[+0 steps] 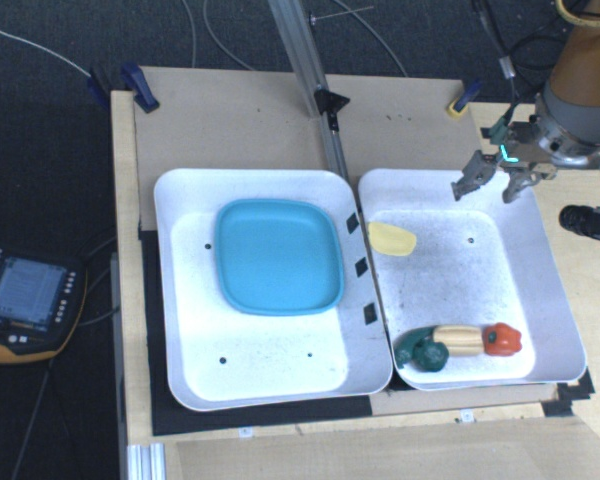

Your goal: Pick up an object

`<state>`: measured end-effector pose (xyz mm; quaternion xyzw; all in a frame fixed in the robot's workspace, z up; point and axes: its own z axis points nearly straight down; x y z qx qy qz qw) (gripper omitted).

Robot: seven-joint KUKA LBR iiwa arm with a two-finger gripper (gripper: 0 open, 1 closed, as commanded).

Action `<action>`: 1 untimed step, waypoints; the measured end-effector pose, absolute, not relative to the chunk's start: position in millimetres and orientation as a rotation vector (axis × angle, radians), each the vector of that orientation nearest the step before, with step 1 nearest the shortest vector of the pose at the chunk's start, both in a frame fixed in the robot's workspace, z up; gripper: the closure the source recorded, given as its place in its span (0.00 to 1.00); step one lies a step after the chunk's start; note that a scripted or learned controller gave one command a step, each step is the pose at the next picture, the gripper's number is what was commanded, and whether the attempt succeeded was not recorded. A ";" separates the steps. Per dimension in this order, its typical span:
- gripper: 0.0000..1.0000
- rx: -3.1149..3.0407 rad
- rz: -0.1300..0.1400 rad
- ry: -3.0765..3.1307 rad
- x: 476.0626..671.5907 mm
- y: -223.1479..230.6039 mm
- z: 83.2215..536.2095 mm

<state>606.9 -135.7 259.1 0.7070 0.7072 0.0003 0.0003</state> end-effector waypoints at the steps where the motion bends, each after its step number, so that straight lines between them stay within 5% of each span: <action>1: 0.00 2.221 0.001 2.221 606.9 -135.7 259.0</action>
